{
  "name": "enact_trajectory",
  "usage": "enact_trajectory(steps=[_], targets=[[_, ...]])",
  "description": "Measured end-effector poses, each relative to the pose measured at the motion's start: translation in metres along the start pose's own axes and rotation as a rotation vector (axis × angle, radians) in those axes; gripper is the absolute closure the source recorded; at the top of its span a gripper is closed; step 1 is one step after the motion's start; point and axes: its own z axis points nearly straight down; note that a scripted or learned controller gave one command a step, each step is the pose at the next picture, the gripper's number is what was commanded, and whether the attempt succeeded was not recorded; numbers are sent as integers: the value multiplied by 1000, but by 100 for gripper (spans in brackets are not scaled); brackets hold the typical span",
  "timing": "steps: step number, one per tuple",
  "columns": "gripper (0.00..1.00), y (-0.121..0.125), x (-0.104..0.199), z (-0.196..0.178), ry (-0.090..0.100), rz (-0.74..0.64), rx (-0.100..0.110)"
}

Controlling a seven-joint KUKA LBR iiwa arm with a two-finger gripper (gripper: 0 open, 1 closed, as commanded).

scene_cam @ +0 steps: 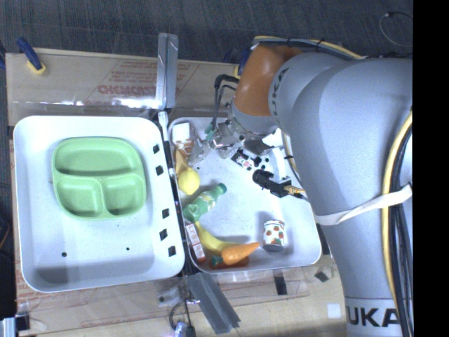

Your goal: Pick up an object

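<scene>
Where the gripper (210,140) hangs, its fingertips look blurred.

Arm (337,125) over cluttered right bin (298,255)

The arm (351,132) was thick, rounded and matte grey, with a smooth orange band (258,83) above the wrist. Dark cables looped beside that band, and a yellow cable ran along the arm's far edge. Pale letters "UKA" marked its lower casing. A whitish strap crossed the grey shell.
</scene>
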Motion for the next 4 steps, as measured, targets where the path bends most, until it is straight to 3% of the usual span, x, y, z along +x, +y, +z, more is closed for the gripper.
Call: enact_trajectory(steps=[1, 2, 3, 4], targets=[[0, -2, -33, -37, -2, -132, -21], [0, 1, -15, -98, 1, 127, -20], [0, -6, -15, -32, -6, 154, -45], [0, -6, -9, -23, -16, 61, -61]])
